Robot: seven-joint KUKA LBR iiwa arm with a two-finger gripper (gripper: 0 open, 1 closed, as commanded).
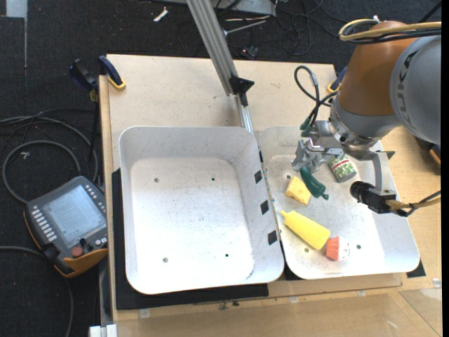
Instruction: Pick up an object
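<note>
My gripper [307, 157] hangs low over the upper left part of the right bin [393, 248]. Right below it a dark green piece [315, 183] slants down to the right, beside a yellow wedge [297, 191]; whether the gripper touches the green piece is unclear. A small green-and-white can [344, 168] lies just right of the gripper. Further forward in the bin lie a yellow bottle with an orange end [306, 229] and a small red-and-white object [333, 248].
The left bin [133, 188] lies alongside, sharing a raised middle wall [265, 202]. A slanted metal rail [214, 37] ends near the bins' back edge. A black part with a cable [368, 195] hangs over the right bin's right side. A teach pendant [66, 220] lies off the bench, left.
</note>
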